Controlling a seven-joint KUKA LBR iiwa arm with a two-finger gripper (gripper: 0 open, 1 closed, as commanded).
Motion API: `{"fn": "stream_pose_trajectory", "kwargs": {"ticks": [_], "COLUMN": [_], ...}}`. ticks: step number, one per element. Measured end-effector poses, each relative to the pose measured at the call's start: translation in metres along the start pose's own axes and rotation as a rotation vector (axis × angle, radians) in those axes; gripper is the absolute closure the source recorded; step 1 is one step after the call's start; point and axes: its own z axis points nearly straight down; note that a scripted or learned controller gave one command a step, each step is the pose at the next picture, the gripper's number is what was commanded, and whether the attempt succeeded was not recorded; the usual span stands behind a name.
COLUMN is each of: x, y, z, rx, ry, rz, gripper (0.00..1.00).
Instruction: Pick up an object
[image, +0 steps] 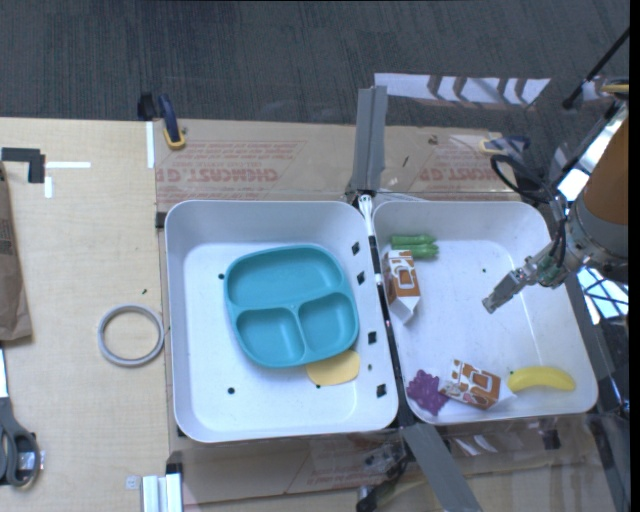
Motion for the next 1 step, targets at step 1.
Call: {"fn": "stream_pose_trajectory", "kwargs": {"ticks": [1], "x": [0.0666], "y": [-0.0151], "z": [0.0895], "rx": [0.002], "ry": [0.002], "rz": [0.025], "gripper": [0.0]}}
